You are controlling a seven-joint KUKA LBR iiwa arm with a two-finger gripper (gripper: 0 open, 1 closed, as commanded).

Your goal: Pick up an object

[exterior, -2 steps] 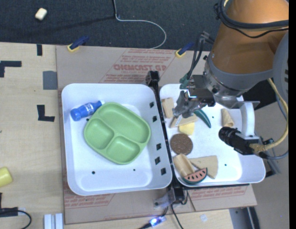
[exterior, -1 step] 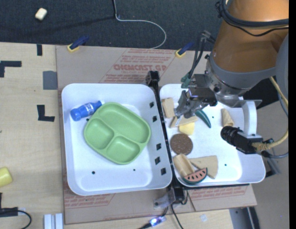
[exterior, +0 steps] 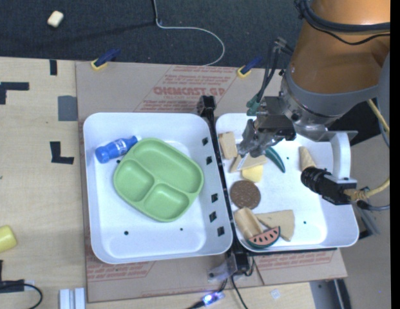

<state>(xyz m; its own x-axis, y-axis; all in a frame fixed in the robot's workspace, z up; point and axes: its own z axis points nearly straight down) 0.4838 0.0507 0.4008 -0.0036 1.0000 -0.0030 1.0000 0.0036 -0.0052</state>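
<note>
Yellow cheese (exterior: 253,172) sits just under the gripper (exterior: 250,148), whose finger state I cannot tell, and crowding toys nearby could spoil a clean grasp

We see a pale wooden tabletop (exterior: 32,172) with black tape marks on its left part. A brown cardboard sheet (exterior: 180,89) lies flat on it, held at its far edge by two blue-and-yellow clamps (exterior: 106,58). On the cardboard two white bins sit side by side, the left bin (exterior: 100,237) touching the right bin (exterior: 341,230). A yellow object (exterior: 3,239) lies at the tabletop's left edge.
</note>
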